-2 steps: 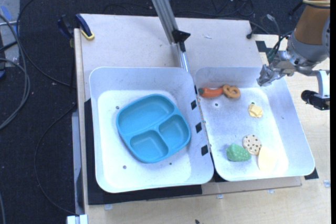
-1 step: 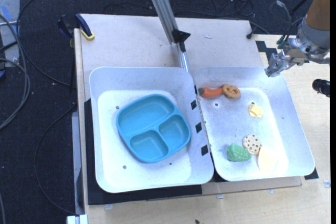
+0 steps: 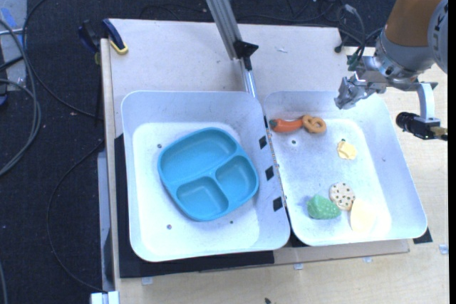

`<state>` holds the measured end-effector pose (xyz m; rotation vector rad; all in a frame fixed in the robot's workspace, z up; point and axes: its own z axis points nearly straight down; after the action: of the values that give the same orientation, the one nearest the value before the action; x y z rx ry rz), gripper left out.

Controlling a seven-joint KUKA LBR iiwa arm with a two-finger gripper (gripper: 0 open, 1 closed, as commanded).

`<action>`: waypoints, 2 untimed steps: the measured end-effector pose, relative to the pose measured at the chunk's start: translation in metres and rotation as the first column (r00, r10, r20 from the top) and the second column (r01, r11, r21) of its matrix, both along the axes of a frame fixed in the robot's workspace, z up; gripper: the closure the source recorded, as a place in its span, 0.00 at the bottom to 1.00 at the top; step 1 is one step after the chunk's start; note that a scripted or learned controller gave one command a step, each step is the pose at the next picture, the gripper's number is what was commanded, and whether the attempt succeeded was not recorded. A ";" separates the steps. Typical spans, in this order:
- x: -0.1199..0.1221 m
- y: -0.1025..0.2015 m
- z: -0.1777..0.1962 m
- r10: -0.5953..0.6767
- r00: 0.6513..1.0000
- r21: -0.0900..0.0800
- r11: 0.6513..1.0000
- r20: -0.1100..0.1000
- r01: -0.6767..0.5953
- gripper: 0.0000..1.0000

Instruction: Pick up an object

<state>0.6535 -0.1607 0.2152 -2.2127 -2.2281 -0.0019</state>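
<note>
No text, label, brand, number or sign could be read anywhere in the camera view. Small black marks stood along the inner edge of the left bin (image 3: pixel 265 153), but they were too small to make out as writing.

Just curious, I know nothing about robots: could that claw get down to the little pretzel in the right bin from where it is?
Probably yes. The claw hangs over the right bin's far edge, and the pretzel lies uncovered nearby, with only the orange carrot touching its side.
</note>
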 end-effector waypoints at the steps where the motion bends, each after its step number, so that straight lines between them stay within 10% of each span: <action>1: -0.008 0.056 0.011 0.001 1.000 0.000 1.000 0.001 -0.001 1.00; 2: -0.008 0.119 0.012 0.002 1.000 0.000 1.000 0.001 -0.002 1.00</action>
<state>0.6452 -0.0418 0.2268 -2.2106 -2.2304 -0.0029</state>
